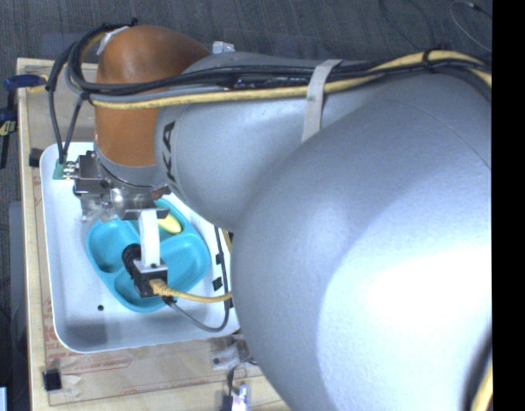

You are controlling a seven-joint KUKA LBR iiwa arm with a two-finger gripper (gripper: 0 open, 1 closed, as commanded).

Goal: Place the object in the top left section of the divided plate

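The gripper (123, 205), clenched or released impossible to tell, hangs low over a blue divided plate (104, 248) in a white bin (65, 315), with a small yellow object (170, 223) lying near the plate's upper edge beside it, where a careless withdrawal could knock it into another section.

Robot lab: arm (356, 229), bench (134, 368), white bin (78, 302)

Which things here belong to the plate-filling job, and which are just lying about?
Job: blue divided plate; yellow object lying on it.
Just lying about: white bin under the plate; blue clamp at far left.
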